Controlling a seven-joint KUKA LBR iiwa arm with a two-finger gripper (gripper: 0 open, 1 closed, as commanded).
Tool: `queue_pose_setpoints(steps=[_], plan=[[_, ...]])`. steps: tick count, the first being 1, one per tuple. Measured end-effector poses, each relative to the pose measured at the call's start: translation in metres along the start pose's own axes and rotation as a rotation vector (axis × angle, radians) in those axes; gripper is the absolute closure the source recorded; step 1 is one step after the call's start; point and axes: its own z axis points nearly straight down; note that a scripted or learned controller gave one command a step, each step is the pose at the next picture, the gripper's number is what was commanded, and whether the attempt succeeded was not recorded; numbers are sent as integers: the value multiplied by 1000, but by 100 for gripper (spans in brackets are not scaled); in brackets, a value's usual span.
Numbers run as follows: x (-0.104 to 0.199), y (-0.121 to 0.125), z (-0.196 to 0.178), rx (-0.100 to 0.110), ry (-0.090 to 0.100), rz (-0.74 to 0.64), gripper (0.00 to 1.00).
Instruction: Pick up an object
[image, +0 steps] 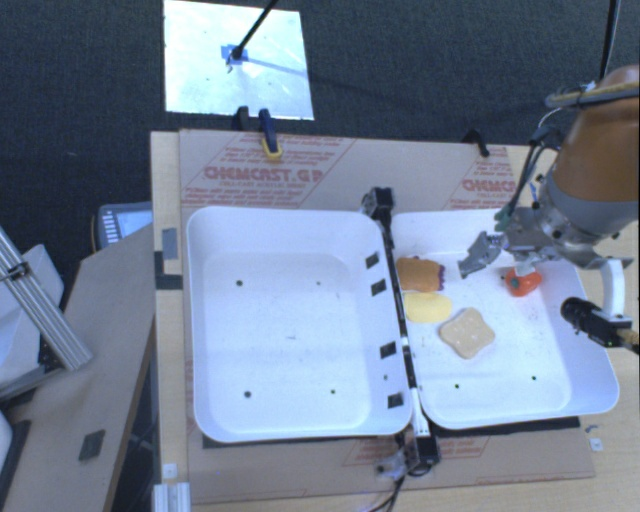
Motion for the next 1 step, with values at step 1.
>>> queue_pose_setpoints(steps=[1], plan=[[0,1,-11,-3,0,-2,100]])
